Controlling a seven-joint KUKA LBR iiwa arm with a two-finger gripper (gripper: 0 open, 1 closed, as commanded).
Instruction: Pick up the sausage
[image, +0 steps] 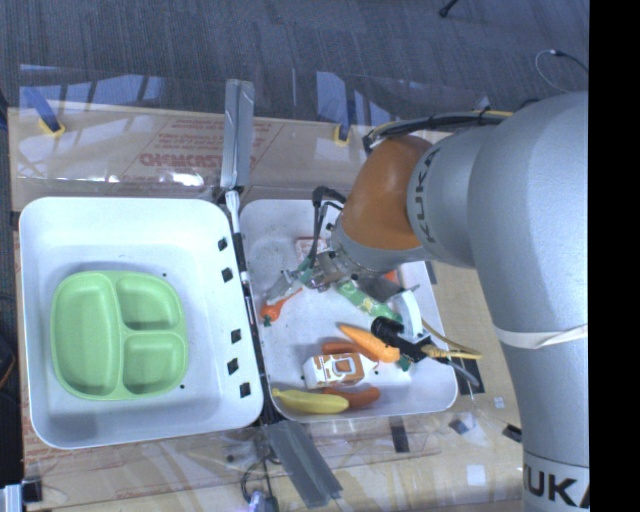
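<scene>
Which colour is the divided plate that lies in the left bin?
Light green; the divided plate shows plainly in the camera view.

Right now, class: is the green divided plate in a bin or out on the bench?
In: the green plate lies flat in the left bin.

Divided plate (118, 335) in left bin (40, 225); sausage (362, 396) in right bin (262, 222).

Green plate (118, 335) in left bin (60, 215); carrot (367, 342), banana (311, 401) right.
</scene>
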